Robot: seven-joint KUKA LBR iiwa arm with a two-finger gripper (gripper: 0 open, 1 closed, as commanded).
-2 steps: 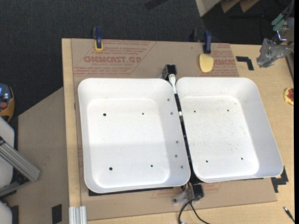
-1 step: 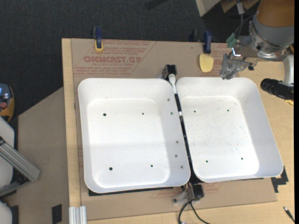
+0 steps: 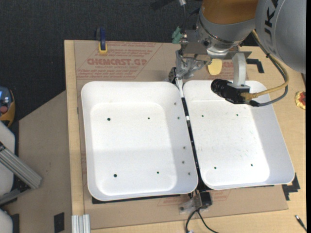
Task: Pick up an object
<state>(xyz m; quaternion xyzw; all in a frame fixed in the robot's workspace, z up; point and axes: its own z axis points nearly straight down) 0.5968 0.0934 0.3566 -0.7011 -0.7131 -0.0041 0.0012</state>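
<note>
Above the smooth white bins' far edge, metal fingers hang, open or closed unclear.

- Single fixed camera above bench, angled down, mid-range.
- Both white bins fully in frame, side by side.
- Arm enters from upper right.

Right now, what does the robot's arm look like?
The arm is fat, round and grey with black letters, and an orange band rings it above the wrist. Its gripper is small grey metal. A black tube with a yellowish cable hangs beside it.
</note>
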